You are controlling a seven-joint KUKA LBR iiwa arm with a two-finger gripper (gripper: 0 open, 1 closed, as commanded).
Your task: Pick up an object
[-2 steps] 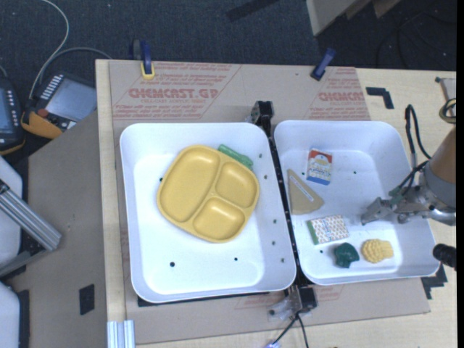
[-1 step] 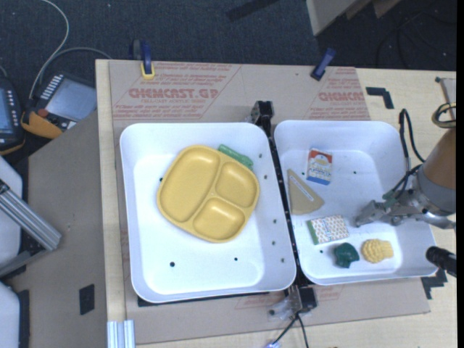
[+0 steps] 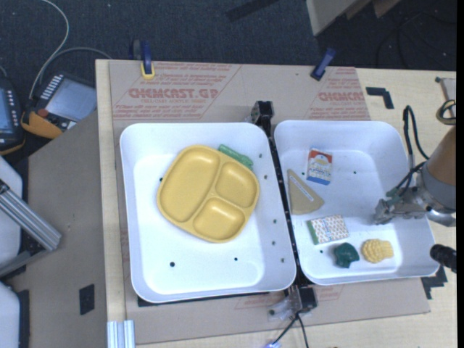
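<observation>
The right bin (image 3: 362, 140) holds a small white and red carton (image 3: 320, 166), a tan wedge (image 3: 302, 194), a patterned flat packet (image 3: 328, 229), a dark green lump (image 3: 346, 254) and a yellow corn-like piece (image 3: 377, 250). My gripper (image 3: 388, 211) hangs low over the right side of that bin, just above the yellow piece and right of the packet. Nothing shows between its fingers. The left bin (image 3: 145, 252) carries a yellow divided plate (image 3: 209, 193) with a green item (image 3: 235, 155) peeking out behind its far edge.
Both bins rest on a cardboard-covered bench (image 3: 217, 85). Clamps (image 3: 147, 62) hold the board at the back edge. A black bracket (image 3: 263, 112) sits between the bins. Cables and a device (image 3: 61, 96) lie off the bench to the left.
</observation>
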